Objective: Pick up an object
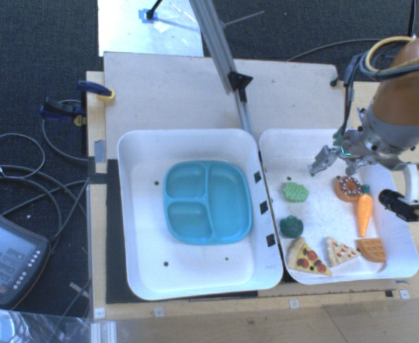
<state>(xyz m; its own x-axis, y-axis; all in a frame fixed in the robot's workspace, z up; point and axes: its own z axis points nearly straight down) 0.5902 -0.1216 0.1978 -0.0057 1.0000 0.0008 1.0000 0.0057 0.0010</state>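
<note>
**Seven toy foods in the right bin, gripper above its upper part**

Seven small toy foods lie in the right bin (407,259), and we count them as the things open to picking. Nearest the gripper we see a light green piece (295,191) and, below it, a darker green piece (291,226), both close to the bin's left wall. A donut (349,187) with a speckled top sits to the right, touching or almost touching the top of the carrot (365,214), which runs downward from it. Along the bin's lower edge we find a pizza slice (308,256), a pale wedge-shaped sandwich piece (341,251) and an orange waffle-like piece (372,249), set side by side.

The gripper (323,160) hangs over the upper part of this bin, pointing toward the left, apart from every toy. We see nothing between its fingers, and we cannot tell how wide they stand.

The arm (402,98), grey with its orange band, comes in from the right above the bin's far corner.

In the left bin (134,263) we see a teal divided plate (208,201) with three compartments, lying about in the middle. Both bins rest on the bench (166,91), and a dark handheld controller (9,257) lies on the floor at the lower left.
</note>
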